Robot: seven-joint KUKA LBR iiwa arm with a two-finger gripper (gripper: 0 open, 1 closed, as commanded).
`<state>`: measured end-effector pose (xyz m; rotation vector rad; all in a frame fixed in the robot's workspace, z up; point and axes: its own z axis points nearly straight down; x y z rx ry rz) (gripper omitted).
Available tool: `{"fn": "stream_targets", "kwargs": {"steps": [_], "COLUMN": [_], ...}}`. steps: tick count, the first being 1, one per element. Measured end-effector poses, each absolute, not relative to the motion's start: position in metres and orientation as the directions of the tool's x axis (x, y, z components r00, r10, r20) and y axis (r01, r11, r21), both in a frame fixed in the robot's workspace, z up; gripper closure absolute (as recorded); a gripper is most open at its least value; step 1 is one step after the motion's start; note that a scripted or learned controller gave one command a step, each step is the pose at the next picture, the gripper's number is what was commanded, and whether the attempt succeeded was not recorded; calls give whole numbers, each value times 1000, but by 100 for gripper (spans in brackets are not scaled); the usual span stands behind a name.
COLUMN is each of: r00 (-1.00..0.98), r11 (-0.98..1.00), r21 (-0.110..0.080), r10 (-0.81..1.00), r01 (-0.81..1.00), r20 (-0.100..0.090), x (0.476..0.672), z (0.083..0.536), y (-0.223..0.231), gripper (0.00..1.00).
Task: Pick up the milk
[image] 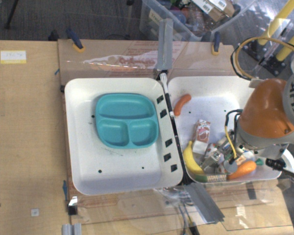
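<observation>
Right bin: milk lies mid-floor, just above the banana. Gripper is low at the bin's near edge, beside the banana and a carrot, apart from the milk; whether it is open or closed, cannot tell amid the clutter. Hot dog lies near the divider. Left bin holds a teal tray.

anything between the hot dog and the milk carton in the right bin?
No. In the camera view, bare white bin floor separates the hot dog from the milk carton; nothing lies between them.
</observation>
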<state>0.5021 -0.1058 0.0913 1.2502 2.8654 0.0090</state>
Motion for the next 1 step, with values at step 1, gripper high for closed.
{"fn": "stream_targets", "kwargs": {"steps": [1], "r00": [-834], "r11": [834], "r21": [2], "r10": [552], "r01": [552], "r20": [-8], "x": [582], "z": [120], "y": [-204], "gripper": [0]}}
